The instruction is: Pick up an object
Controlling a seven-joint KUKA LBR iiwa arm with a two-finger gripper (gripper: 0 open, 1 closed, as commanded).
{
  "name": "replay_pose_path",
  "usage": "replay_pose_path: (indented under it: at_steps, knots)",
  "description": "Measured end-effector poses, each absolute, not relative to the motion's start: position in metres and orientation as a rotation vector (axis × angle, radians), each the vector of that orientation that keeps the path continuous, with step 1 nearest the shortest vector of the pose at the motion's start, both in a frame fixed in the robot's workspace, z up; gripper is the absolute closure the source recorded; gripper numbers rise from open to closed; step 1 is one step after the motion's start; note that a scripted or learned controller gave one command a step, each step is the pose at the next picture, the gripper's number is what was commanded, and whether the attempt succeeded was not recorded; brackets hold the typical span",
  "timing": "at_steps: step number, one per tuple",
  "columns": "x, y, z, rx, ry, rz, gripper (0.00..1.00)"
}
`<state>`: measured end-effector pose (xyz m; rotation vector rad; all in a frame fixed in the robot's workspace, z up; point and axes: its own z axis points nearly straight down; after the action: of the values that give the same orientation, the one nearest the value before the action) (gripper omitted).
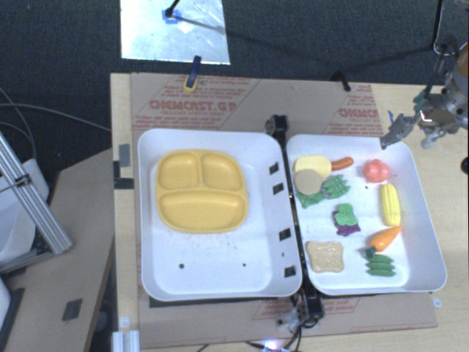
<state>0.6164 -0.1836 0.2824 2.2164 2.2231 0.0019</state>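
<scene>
Here the gripper (407, 128) hovers at the frame's upper right, above the right bin's (432, 218) far corner; fingers' spread cannot be told.

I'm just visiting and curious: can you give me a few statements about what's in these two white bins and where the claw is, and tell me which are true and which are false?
1. The yellow divided plate lies in the left bin. True.
2. The corn cob lies in the left bin. False: it is in the right bin, near its right wall.
3. The claw hangs above the right bin's far right corner. True.
4. The claw is holding the carrot. False: the carrot lies on the bin floor, apart from the claw.
5. The slice of toast sits on the yellow plate. False: it lies in the right bin's near left part.
</scene>
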Motion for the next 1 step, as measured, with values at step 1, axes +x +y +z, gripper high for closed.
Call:
replay_pose_path:
  at_steps: [1]
  knots:
    - [0.599, -0.2041, 0.1637, 2.228, 2.226, -0.008, 0.0]
